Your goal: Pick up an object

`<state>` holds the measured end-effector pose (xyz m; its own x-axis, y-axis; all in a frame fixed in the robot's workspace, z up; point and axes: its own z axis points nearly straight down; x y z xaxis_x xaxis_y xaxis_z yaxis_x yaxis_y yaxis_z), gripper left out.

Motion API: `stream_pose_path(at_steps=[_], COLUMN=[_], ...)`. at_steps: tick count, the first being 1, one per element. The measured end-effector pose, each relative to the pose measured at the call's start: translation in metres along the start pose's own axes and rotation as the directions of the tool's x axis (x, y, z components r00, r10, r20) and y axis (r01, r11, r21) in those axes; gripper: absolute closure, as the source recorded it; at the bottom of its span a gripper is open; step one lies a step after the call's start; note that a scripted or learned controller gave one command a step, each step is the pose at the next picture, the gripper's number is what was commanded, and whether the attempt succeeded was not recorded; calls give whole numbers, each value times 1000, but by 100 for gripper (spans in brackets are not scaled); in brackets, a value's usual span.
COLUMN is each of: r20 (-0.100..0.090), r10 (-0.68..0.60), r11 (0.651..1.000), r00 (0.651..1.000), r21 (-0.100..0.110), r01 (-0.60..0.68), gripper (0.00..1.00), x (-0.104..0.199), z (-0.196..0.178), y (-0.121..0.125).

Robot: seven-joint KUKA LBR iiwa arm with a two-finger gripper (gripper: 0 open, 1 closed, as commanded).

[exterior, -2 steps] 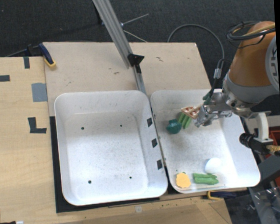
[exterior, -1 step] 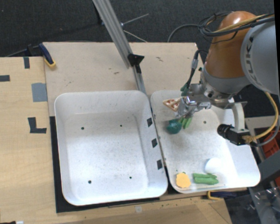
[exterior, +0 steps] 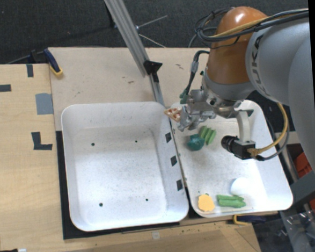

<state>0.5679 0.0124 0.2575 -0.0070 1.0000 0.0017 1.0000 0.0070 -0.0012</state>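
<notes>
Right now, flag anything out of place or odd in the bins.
One oddity: a small brownish object sits on the divide between the two bins, beside the gripper, rather than inside either. The other items look ordinary.

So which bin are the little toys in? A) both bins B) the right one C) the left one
B: the teal ball, the ridged green piece, the yellow piece, the green bean shape and the white ball all lie in the right bin, under the arm.
</notes>
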Motion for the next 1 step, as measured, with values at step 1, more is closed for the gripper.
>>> stream_pose_path(at_steps=[1], r20=[2], r10=[2], r11=[1000], r00=[1000], r21=[1], r01=[-2], gripper=[100], x=[43], z=[16], y=[17])
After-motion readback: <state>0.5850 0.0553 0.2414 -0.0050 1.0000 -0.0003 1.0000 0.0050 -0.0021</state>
